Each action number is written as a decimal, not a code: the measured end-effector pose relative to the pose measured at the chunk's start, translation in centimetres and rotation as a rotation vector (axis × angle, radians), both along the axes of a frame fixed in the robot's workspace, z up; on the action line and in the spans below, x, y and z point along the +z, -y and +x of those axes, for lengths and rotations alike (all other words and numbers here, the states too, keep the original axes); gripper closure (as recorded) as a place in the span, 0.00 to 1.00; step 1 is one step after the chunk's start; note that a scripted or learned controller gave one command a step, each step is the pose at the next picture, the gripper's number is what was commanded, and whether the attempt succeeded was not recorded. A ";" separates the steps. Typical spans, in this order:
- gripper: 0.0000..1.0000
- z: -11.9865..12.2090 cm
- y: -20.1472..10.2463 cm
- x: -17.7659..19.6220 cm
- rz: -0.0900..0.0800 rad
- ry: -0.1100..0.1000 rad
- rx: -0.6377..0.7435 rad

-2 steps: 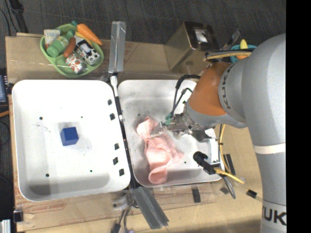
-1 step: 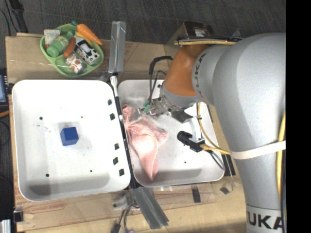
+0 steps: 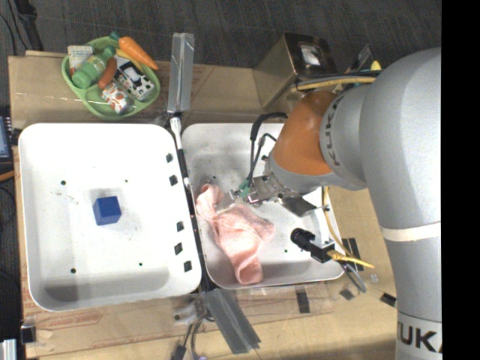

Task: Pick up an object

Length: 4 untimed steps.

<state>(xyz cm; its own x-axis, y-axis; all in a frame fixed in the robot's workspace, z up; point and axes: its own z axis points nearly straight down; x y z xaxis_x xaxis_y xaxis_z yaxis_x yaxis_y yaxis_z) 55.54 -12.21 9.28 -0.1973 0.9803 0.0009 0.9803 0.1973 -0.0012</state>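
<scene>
The pink cloth [image 3: 238, 235] lies crumpled in the right bin [image 3: 225, 137], toward its near wall. The tool [image 3: 251, 192] is at the cloth's far edge, but I cannot tell whether it is spread or pressed together. As I judge it, a good pick means coming straight down on a raised fold and closing fully before lifting, leaving the blue cube [image 3: 107, 209] in the left bin [image 3: 90, 148] and the green bowl [image 3: 101, 112] on the desk beyond alone.

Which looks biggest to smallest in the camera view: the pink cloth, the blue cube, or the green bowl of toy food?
1. green bowl and pink cloth: they cover about the same area, too close to rank.
2. blue cube: clearly the smallest.
</scene>
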 end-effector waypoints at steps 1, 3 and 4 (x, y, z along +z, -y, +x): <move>0.00 7.2 -0.4 0.0 -0.001 0.001 -0.085; 0.00 4.3 -2.4 0.0 0.000 0.000 0.027; 0.00 -2.1 -1.1 0.0 0.000 -0.001 -0.020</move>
<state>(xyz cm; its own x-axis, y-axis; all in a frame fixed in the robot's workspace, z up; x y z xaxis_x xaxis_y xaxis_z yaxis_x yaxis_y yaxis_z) 53.47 -11.10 9.24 -0.1776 0.9841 0.0014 0.9841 0.1776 -0.0020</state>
